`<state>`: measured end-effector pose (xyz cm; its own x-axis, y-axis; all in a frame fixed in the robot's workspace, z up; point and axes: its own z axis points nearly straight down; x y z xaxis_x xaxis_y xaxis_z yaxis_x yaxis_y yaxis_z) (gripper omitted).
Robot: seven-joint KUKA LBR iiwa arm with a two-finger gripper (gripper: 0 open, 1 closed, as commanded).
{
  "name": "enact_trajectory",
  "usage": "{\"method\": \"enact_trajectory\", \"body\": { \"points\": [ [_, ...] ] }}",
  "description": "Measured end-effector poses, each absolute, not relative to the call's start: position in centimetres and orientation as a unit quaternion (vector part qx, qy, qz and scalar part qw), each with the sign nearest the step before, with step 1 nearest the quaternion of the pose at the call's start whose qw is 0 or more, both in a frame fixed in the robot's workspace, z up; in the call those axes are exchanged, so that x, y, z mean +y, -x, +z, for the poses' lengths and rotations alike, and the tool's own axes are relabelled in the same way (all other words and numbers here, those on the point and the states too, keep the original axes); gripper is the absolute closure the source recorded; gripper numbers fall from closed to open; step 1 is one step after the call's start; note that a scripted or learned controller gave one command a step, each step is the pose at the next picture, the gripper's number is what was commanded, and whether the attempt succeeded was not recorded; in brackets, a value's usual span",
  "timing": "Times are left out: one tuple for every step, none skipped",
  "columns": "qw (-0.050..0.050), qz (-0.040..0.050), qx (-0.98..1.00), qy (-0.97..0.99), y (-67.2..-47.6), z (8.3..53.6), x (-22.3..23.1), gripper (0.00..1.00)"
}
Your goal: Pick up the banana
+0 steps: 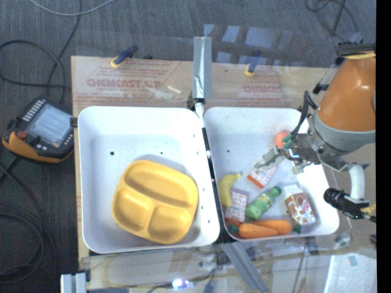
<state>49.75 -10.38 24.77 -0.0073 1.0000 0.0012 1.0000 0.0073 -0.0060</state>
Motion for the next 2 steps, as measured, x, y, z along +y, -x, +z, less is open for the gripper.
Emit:
{"method": "enact_trajectory", "body": {
  "points": [
    [0.003, 0.0017, -0.757, 0.654, -48.8, 18.0, -5.6, 0.00],
    [0.003, 0.0020, -0.780, 0.625, -48.6, 18.1, 1.7, 0.00]
  ]
}}
